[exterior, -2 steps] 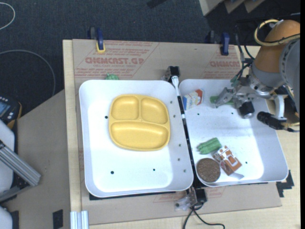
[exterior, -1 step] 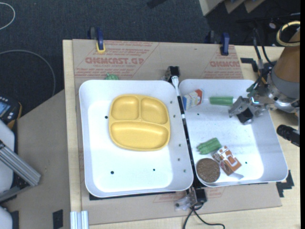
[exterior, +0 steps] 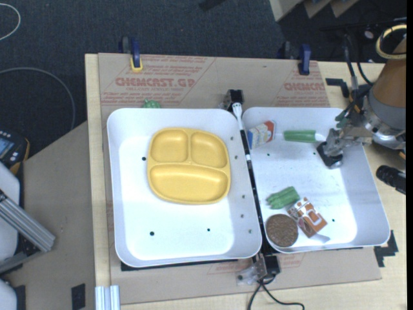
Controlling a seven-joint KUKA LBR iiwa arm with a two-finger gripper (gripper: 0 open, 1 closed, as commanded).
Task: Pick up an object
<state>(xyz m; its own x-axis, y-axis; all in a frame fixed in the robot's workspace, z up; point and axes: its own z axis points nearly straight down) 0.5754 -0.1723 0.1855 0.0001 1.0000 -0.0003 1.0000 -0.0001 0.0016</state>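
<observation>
Gripper (exterior: pixel 331 155): low in the right bin (exterior: pixel 361 199), far right part, on the grey arm (exterior: pixel 387 108) reaching in from the right. Can't tell whether it grips anything or how it is set; the tip is dark and small.
Green stick (exterior: pixel 299 135): lies flat just left of the gripper, near the bin's far wall, close to the tip but apart from it.
Packet (exterior: pixel 261 134): white with red and blue print, far left corner of the right bin.
Green pods (exterior: pixel 282 197): middle of the bin, toward the near side.
Brown disc (exterior: pixel 282 230): round, near edge, just below the pods.
Orange-and-white box (exterior: pixel 308 217): just right of the disc, tilted.
Left bin (exterior: pixel 129 192): holds a yellow divided plate (exterior: pixel 189 165), three compartments, in its far half.
</observation>
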